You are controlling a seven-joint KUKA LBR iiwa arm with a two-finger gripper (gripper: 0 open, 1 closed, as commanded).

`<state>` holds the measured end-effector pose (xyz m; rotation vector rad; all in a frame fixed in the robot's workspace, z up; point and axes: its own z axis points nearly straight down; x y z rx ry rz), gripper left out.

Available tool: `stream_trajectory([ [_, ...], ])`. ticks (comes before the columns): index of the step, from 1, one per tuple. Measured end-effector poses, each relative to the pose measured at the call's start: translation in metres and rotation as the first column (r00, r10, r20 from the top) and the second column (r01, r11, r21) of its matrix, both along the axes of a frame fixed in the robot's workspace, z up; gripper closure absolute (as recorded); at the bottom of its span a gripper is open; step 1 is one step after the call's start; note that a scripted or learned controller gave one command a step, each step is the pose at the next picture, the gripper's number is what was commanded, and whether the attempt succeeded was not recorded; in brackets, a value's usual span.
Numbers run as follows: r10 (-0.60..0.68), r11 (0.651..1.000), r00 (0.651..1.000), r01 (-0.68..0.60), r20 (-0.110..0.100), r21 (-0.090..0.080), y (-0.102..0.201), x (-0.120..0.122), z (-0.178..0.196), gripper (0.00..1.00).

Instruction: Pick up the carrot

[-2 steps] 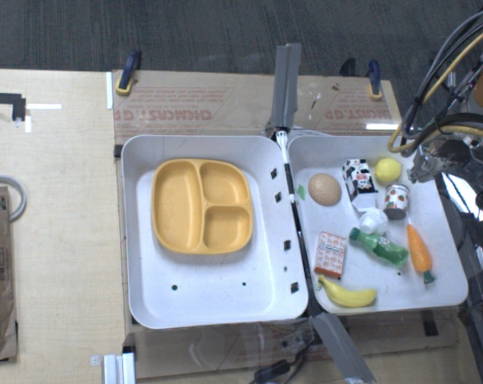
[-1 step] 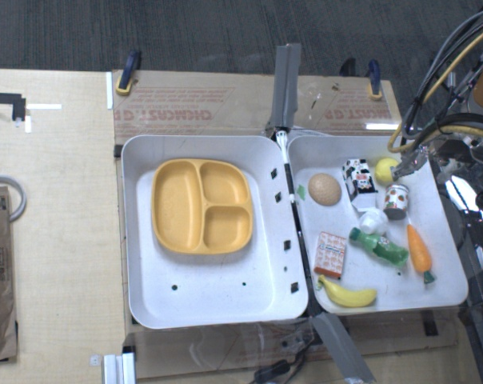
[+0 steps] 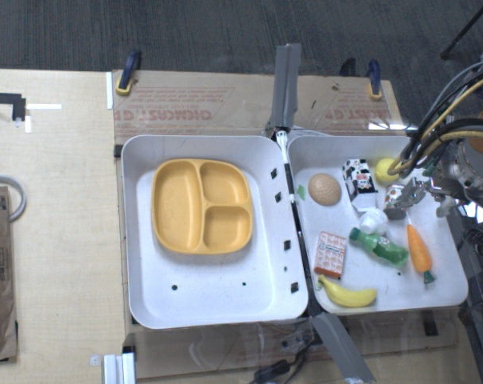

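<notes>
Claw (image 3: 403,198) hangs over the right bin (image 3: 449,298), toward its far right side, with the arm (image 3: 465,162) coming in from the right edge under a bundle of cables (image 3: 433,126). Whether it is open or closed I cannot tell; it is small and blurred against the white floor of the bin, and nothing shows gripped in it.

The carrot (image 3: 419,250) lies flat on the floor of that bin near its right wall, just nearer than the claw and apart from it. Its orange body runs roughly from far to near, with a small green top at the near end. A green bottle (image 3: 379,246) lies just to its left, not quite touching as far as can be seen. A banana (image 3: 347,293) rests by the near edge, a red and white box (image 3: 331,253) left of the bottle, an egg (image 3: 325,189) and a yellow lemon (image 3: 385,170) toward the far side. The left bin (image 3: 137,278) holds a yellow divided plate (image 3: 201,206).

The carrot looks like a light toy, stiff and smooth, so likely slippery and apt to roll. It tapers, so the thicker middle seems the best hold, with the claw closing across its width, well clear of the green bottle.
</notes>
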<state>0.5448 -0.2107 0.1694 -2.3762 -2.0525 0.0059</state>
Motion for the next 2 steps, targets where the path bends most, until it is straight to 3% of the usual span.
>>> stream_trajectory([
  [1,0.051,0.999,0.999,-0.051,0.002,-0.001,-0.005,0.016,-0.016,0.0],
  [2,-0.029,1.0,1.0,0.029,0.0,0.001,-0.002,-0.025,-0.039,0.0],
])
